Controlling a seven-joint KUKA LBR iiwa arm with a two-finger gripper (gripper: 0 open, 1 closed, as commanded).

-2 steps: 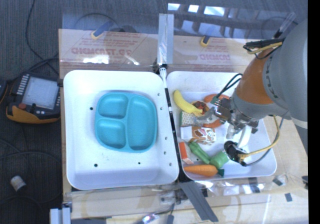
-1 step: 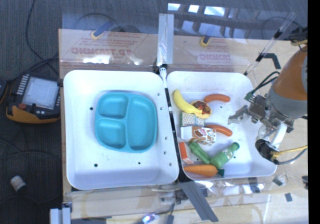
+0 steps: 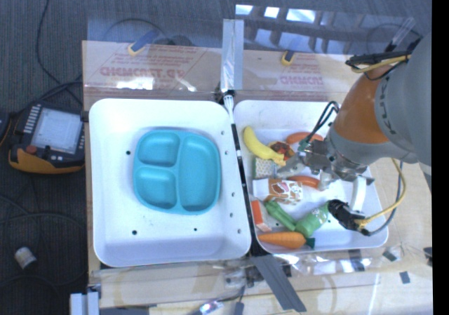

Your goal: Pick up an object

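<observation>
Several toys crowd right bin (image 3: 375, 233) | gripper (image 3: 303, 159) low among them, jaws: cannot tell | carrot (image 3: 283, 240) at near edge: light, stiff, smooth; take across its thick middle | banana (image 3: 257, 145) far-left

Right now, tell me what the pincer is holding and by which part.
It cannot be told. The pincer is down in the right bin among the toy food, near the banana, but the wrist hides whether anything is gripped.
</observation>
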